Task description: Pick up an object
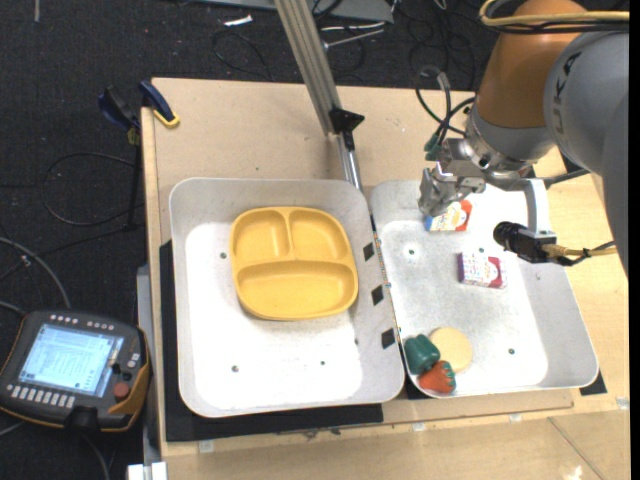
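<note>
My gripper (pixel 440 200) hangs over the far edge of the right bin (pixel 560 353), right above a small red, white and blue packet (pixel 452 217) that lies against the bin's back wall. Its fingers reach down to the packet's left end. A pink and white box (pixel 480 269) lies in the middle of the right bin. At the bin's near left corner sit a green piece (pixel 421 350), a red piece (pixel 438 377) and a pale yellow round thing (pixel 452 345).
The left bin (pixel 200 368) holds a yellow divided plate (pixel 293 262). A slanted metal pole (pixel 312 48) runs down to the gap between the bins. A teach pendant (pixel 70 366) lies at the bench's lower left. A black cable part (pixel 520 240) hangs over the right bin.
</note>
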